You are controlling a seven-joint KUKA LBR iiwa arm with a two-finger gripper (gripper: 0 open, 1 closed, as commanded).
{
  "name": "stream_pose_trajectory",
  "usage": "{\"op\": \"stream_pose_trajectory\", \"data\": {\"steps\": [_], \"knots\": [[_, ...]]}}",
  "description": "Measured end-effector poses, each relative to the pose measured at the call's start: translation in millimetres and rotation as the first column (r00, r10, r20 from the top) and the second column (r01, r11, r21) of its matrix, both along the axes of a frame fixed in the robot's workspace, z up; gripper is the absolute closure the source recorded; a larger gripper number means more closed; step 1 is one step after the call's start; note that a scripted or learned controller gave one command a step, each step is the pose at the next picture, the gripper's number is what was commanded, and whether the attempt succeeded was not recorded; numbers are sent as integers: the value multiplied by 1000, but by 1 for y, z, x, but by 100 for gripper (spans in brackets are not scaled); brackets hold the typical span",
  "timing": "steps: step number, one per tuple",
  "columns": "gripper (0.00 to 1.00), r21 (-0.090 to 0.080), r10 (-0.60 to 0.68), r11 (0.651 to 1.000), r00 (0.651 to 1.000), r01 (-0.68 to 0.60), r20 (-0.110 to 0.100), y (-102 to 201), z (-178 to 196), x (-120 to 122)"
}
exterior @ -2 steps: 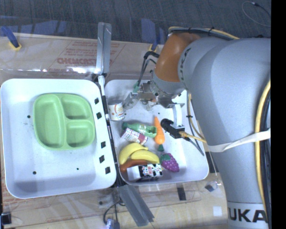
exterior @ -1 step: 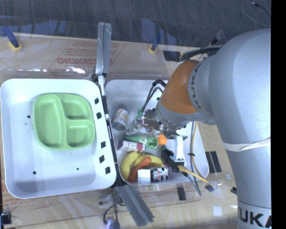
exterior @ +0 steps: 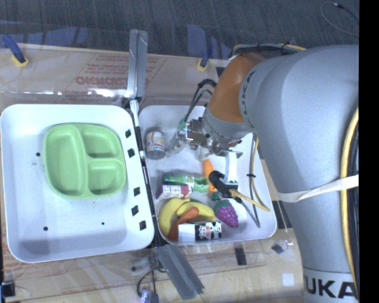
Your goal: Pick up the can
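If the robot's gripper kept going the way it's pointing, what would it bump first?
Probably the can, just left of the gripper in the picture. Depth is unclear from above, so it might pass over it.

Left bin (exterior: pixel 19 188) holds a green divided plate (exterior: pixel 84 160); right bin (exterior: pixel 170 117) holds banana (exterior: pixel 170 211), grapes (exterior: pixel 227 213), two bottles (exterior: pixel 200 231) (both lying flat).

I log bright, even light. Soft shadow in the bin (exterior: pixel 31 245) corner below the green tray (exterior: pixel 85 160); glare on the plastic sheet (exterior: pixel 63 74) above it; image slightly soft.
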State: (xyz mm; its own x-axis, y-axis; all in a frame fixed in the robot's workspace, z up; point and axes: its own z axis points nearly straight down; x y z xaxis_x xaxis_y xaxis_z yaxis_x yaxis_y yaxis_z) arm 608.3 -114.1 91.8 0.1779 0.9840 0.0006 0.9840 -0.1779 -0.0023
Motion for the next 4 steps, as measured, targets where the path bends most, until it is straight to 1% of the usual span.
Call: {"op": "stream_pose_trajectory", "data": {"steps": [1, 2, 3, 4], "knots": [[0, -1, -449, 893, 893, 449, -1, -20, 0, 48], [0, -1, -438, 899, 899, 438, -4, -17, -1, 21], [0, 0, -414, 910, 910, 414, -4, -61, -1, -3], [0, -1, -653, 758, 758, 653, -1, -83, 0, 39]]}}
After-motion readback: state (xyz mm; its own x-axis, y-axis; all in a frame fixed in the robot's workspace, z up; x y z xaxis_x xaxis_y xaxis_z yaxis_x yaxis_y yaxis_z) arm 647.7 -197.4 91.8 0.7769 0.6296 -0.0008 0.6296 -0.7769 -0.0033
